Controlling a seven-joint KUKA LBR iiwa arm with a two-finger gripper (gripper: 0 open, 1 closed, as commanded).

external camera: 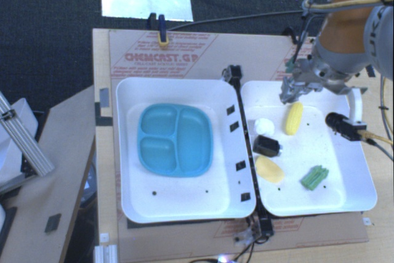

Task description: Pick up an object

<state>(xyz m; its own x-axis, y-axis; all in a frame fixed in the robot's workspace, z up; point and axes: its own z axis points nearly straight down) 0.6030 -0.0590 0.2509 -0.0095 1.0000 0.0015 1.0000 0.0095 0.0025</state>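
The right bin (351, 194) holds a yellow corn cob (294, 118), a small white ball (265, 127), a black block (266, 146), a pale yellow lemon-shaped piece (269, 169) and a green piece (314, 177). My gripper (290, 95) hangs over the far part of that bin, just up and left of the corn cob's top end. Nothing is visibly held in it. The grey arm with its orange band (357, 6) reaches in from the upper right.
The left bin (132, 194) carries a blue divided plate (176, 139). A black divider strip (243, 145) runs between the bins. A black fitting with a cable (343, 125) sits at the right bin's right side. A blue-and-yellow clamp (162, 31) stands behind the bins.
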